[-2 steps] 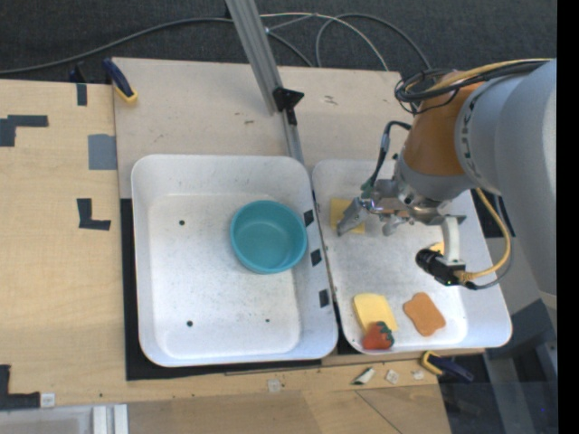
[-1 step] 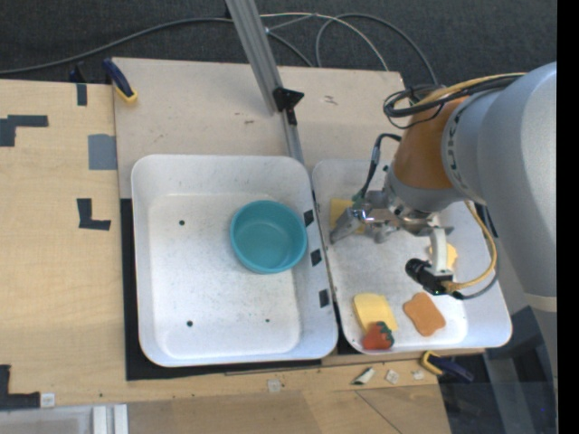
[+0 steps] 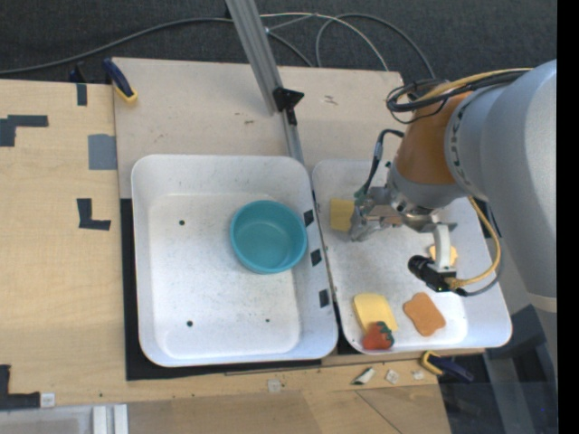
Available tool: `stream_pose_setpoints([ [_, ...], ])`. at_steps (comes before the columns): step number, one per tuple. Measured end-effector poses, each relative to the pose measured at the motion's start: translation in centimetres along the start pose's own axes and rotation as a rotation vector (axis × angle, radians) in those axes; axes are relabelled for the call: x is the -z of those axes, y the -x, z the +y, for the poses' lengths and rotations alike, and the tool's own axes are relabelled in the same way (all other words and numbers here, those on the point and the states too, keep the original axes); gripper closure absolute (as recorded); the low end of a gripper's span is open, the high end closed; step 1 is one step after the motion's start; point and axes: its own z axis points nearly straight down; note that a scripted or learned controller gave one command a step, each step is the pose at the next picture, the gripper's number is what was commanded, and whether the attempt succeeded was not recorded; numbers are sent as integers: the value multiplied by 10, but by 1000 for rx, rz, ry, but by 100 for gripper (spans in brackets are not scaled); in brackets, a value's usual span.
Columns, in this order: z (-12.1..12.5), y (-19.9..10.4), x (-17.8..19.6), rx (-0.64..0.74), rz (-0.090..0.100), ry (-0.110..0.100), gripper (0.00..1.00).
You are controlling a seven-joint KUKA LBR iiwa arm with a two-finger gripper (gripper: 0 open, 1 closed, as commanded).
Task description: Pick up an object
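Yellow block [image 3: 341, 214] lying in right bin [image 3: 479, 328], just beside tool [image 3: 364, 225] on its left and near the bin's left wall. Partly covered by the tool on one edge; touching or apart, impossible to tell. Tool state also impossible to tell, fingers blurred against dark metal and hidden under the wrist. Grey arm [image 3: 507, 143] with orange band cut off at frame's right, covering the bin's far right corner.

Below the tool in the same bin: yellow sponge-like piece [image 3: 373, 310] with small red object [image 3: 379, 337] touching its lower end, kind unclear. Orange piece [image 3: 423, 315] just right of those. Black-and-yellow cable fitting [image 3: 439, 269] hanging below and right of the tool.

Left bin [image 3: 163, 269], well left of the tool, holding upright teal bowl [image 3: 268, 235] near its right side. Both bins resting on wooden surface [image 3: 54, 269].
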Motion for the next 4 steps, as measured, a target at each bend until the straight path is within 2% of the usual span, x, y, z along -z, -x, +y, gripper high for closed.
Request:
stream_pose_setpoints([
  [1,9,6,54,-2,-1,4,100],
  [2,1,7,113,-2,-1,5,100],
  [3,8,-2,168,0,-1,6,100],
  [4,25,-45,152,2,0,-1,100],
])
